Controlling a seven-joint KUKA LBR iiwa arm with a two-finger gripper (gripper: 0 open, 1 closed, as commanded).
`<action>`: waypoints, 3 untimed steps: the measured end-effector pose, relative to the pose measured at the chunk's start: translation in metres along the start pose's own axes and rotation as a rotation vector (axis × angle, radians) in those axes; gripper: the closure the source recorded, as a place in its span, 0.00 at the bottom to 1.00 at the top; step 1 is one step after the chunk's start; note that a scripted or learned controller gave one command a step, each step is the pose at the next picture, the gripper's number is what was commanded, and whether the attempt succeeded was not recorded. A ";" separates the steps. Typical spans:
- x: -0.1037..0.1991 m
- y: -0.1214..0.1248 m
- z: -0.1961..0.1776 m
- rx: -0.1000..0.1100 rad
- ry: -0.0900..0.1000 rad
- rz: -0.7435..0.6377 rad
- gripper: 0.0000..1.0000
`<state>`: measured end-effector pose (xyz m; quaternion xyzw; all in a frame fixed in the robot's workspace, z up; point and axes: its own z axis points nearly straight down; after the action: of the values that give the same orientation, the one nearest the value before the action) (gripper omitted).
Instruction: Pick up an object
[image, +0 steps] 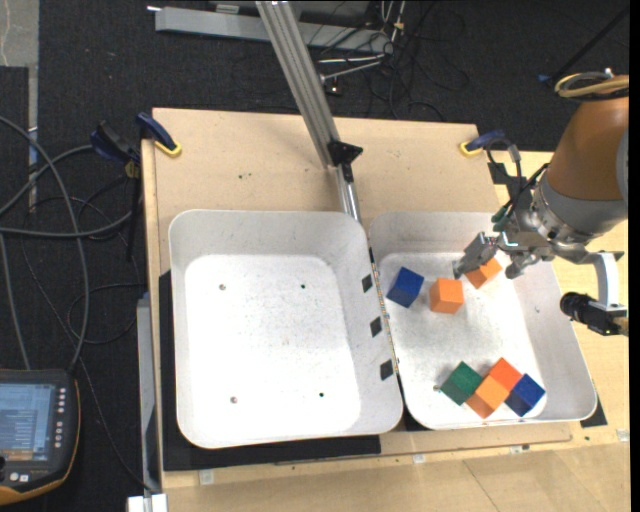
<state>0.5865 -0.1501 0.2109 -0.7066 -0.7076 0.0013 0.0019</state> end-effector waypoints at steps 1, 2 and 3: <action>0.000 0.001 -0.002 -0.004 -0.001 0.000 0.00; 0.000 0.008 0.058 0.001 0.000 0.001 0.00; 0.000 0.007 0.112 0.001 0.000 0.002 0.00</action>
<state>0.5933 -0.1496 0.0990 -0.7072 -0.7070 0.0017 0.0022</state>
